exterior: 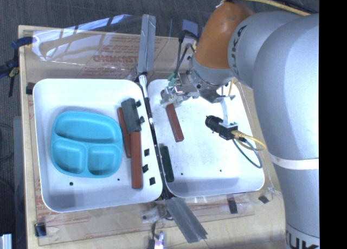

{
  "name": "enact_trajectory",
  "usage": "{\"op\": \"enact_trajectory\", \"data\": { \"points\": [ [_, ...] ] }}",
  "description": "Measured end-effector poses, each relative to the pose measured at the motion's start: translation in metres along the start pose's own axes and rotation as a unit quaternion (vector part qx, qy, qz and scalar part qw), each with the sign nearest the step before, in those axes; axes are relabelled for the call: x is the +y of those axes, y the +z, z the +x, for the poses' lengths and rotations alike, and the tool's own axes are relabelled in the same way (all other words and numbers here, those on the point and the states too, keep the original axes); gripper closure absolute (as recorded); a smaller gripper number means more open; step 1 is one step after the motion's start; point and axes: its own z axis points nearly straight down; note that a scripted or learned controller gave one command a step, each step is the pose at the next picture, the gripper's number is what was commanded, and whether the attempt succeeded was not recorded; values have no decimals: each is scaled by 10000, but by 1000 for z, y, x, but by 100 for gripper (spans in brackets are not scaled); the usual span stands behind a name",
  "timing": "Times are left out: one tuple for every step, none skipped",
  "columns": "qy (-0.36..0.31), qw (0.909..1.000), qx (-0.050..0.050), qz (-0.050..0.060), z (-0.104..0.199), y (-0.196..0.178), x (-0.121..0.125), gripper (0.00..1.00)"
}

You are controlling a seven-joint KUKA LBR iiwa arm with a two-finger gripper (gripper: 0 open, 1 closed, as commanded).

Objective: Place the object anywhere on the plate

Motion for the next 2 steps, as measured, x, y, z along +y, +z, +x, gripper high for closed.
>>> {"op": "enact_trajectory", "data": {
  "points": [
    [-285, 9996, 0, 8, 74, 1, -8, 100],
    [-318, 9995, -4, 12, 163, 1, -23, 100]
  ]
}}
